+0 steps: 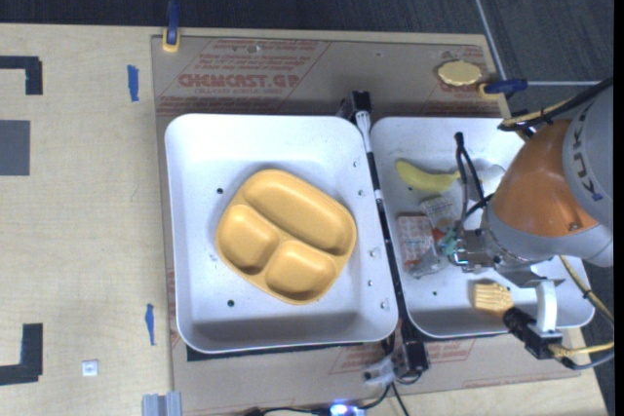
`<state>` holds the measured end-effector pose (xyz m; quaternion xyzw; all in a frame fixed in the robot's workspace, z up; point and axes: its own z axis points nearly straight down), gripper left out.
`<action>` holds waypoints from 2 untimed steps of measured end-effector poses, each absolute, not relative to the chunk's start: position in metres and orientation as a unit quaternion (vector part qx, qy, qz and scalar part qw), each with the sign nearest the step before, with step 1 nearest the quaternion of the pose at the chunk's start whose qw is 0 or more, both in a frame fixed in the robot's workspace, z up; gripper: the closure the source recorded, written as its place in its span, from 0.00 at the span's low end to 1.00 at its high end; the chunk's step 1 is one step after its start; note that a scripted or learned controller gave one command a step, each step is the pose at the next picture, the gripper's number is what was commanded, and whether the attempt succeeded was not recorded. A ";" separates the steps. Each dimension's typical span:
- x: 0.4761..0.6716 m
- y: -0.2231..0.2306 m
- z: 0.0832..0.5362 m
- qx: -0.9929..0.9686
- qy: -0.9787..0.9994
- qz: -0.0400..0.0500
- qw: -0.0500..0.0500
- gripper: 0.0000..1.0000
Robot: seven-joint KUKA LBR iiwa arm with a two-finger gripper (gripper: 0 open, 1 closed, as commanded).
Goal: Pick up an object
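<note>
The bench (pixel 78 239) carries two white bins side by side. The left bin (pixel 195 209) holds a yellow three-compartment tray (pixel 285 235), tilted a little off square, near the middle of the floor. The grey arm (pixel 556 200), with its orange band, reaches over the right bin (pixel 429 317) from the right. Its gripper (pixel 458 244) hangs low over a crinkled clear packet with red print (pixel 417 237) near the bin's left wall; whether the fingers are apart or together, I cannot tell, as the wrist and cables cover them. A banana (pixel 425 175) lies toward the back of that bin, apart from the packet. What looks like a small tan brush (pixel 491 296) lies near the front wall.
</note>
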<state>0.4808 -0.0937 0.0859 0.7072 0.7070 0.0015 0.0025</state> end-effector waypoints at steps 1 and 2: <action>0.481 -0.093 0.086 0.707 0.707 0.001 0.003 0.00; 0.481 -0.094 0.086 0.707 0.708 0.002 0.002 0.00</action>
